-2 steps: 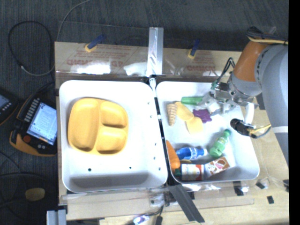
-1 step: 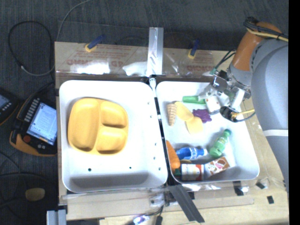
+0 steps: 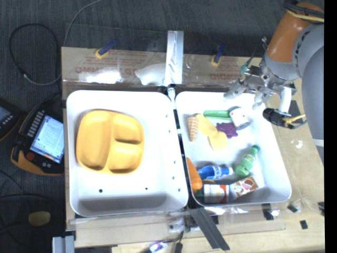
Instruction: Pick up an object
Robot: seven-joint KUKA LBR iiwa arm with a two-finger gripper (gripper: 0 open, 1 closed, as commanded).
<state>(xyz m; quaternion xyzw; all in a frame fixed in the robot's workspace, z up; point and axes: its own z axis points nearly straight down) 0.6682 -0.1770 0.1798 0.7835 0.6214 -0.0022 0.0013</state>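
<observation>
Two shallow white bins sit side by side on a bench, seen from above at a slant. The right bin (image 3: 274, 157) holds a loose scatter of small things. Along its upper part lies a green marker-like stick (image 3: 216, 114), pointing left to right, with a small white and black piece (image 3: 238, 116) at its right end. Just below them is a purple toy (image 3: 228, 129), touching a pale yellow, soft-looking lump (image 3: 213, 133). To the left of that lump lies a tan ridged piece (image 3: 192, 127) near the bin's left wall. Lower down, a green bottle (image 3: 246, 162) lies tilted, a blue bottle (image 3: 215, 172) lies on its side beside it, and a printed can or packet (image 3: 231, 190) rests along the bottom wall, with an orange object (image 3: 194, 178) against the left wall. The left bin (image 3: 105, 199) holds a yellow divided tray (image 3: 109, 141), which has three compartments and rounded corners. The grey arm (image 3: 287, 36), with its orange band, reaches in from the right and angles down toward the upper right corner of the right bin. The gripper (image 3: 253, 88) hangs over that bin's top rim, above and to the right of the green stick, and apart from every object. Whether it is spread wide or closed cannot be told from this angle, and nothing is seen held in it.
</observation>
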